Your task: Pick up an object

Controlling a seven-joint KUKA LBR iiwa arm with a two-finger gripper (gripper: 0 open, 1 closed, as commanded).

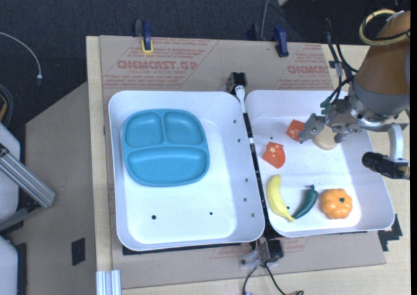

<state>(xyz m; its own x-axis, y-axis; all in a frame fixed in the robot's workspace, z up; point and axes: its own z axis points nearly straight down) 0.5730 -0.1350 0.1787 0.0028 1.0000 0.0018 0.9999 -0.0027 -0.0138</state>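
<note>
My gripper hangs low over the upper middle of the right bin. Directly under it is a beige rounded object, and whether it is gripped cannot be made out. An orange-red block lies just left of the gripper, touching or nearly touching it. A red strawberry-like piece lies further down and left. Along the bin's front lie a yellow banana, a dark green pepper and an orange pumpkin.
The left bin holds a blue divided plate. A black divider runs between the bins. The grey arm with its orange band comes in from the upper right, and a black part juts out near the right bin's right wall.
</note>
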